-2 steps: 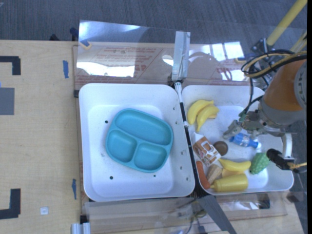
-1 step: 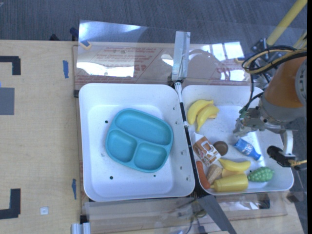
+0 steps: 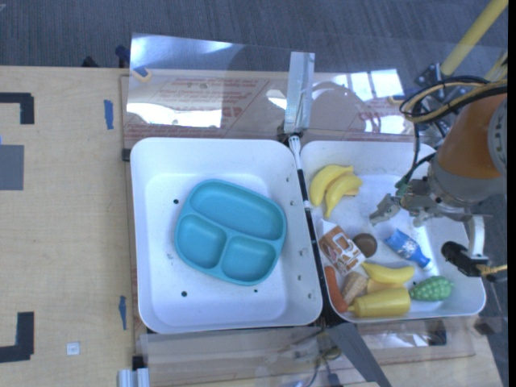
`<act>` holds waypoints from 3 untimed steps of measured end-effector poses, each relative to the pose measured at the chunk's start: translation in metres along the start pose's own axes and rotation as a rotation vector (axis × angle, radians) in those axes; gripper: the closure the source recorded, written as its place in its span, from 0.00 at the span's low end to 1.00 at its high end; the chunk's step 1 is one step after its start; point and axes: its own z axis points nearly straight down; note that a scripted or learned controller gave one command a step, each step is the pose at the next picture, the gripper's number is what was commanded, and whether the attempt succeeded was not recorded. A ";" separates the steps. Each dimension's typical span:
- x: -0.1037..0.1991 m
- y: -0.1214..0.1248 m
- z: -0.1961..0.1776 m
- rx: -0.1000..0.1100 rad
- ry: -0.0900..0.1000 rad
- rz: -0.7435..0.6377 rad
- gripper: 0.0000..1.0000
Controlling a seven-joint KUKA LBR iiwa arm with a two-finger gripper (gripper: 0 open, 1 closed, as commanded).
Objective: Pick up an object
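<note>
The pale wooden surface runs across the left of the camera view, marked with black tape corners and small blue tape strips. Beyond its far edge lies dark grey carpeted floor. Two shallow white bins sit side by side on the surface. A clear plastic panel stands behind them, catching window reflections.

The left bin holds a blue divided plate. The right bin holds the toy food: a pair of yellow bananas near its far left corner, a brown snack packet, a single banana, a yellow block, a green bumpy piece and a small blue bottle.

The arm reaches in from the right over the right bin. Its claw hangs just above the bin floor, between the banana pair and the blue bottle, with nothing visibly between its fingers; whether it is released or clenched cannot be told.
</note>
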 end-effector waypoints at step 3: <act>0.054 -0.062 -0.116 -0.001 0.002 0.064 1.00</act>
